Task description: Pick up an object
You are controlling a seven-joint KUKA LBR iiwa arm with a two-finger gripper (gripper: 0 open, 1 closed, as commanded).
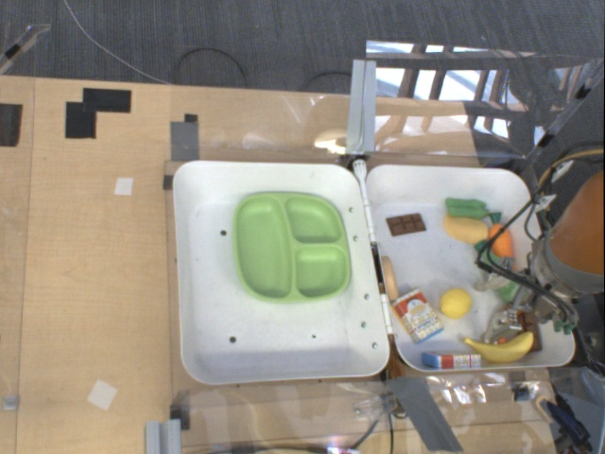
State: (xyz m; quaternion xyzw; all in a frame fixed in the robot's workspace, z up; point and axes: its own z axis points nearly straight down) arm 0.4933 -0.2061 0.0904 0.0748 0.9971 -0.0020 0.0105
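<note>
Crowding is the chief risk in the shallow white right-hand bin (406,192): the grey two-finger gripper (510,327) hangs at its lower right corner, where a descent could clip the wall or nudge neighbours. Finger spacing cannot be told. The curved yellow banana (501,349) lies just beside it; the round yellow lemon (456,303) sits near, leftward.

Pale wooden surface (85,282) with black patches near its far left edge, dark grey carpet (236,17) beyond it, thin white cable (104,47) trailing across the carpet, metal frame (362,102) standing behind the two white bins, small paper scraps (102,394) lying on the wood
</note>
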